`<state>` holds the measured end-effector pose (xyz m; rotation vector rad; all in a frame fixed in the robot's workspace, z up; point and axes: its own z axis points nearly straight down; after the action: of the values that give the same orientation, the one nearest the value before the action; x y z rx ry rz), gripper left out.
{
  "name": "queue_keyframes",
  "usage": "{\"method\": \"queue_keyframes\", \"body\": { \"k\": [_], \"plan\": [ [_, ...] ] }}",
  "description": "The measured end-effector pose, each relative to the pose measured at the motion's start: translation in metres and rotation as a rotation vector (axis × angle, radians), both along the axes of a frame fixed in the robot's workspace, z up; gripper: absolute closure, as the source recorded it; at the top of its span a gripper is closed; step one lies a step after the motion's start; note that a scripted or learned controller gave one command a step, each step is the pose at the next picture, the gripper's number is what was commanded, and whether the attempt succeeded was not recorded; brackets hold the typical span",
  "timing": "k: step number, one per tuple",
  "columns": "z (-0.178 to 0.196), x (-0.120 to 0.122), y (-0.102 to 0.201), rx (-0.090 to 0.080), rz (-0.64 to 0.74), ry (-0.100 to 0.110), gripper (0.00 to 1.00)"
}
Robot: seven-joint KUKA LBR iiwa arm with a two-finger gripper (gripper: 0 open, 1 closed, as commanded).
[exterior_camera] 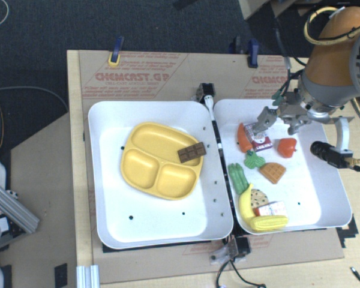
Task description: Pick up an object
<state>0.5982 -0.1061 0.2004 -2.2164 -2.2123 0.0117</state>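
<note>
The right bin holds several toy foods: an orange-red piece with a small red-and-white labelled can beside it, a red pepper, a green leafy piece, a waffle, a green pickle, a banana, a corn cob, a cookie and a small red box. My gripper hangs open over the bin's far part, just above the can and the pepper. One finger stands right over the can. Nothing sits between the fingers.
The left bin holds a yellow divided tray with a brown chocolate bar on its right rim. A black divider runs between the bins. The arm's orange band rises at the upper right.
</note>
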Motion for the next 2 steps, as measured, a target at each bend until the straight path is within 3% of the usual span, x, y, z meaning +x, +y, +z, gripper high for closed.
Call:
{"method": "queue_keyframes", "body": {
  "k": [1,2],
  "plan": [
    [0.007,0.003,0.000,-0.001,0.002,-0.012,0.00],
    [-0.039,0.009,0.005,0.000,0.003,-0.006,0.00]
  ]
}}
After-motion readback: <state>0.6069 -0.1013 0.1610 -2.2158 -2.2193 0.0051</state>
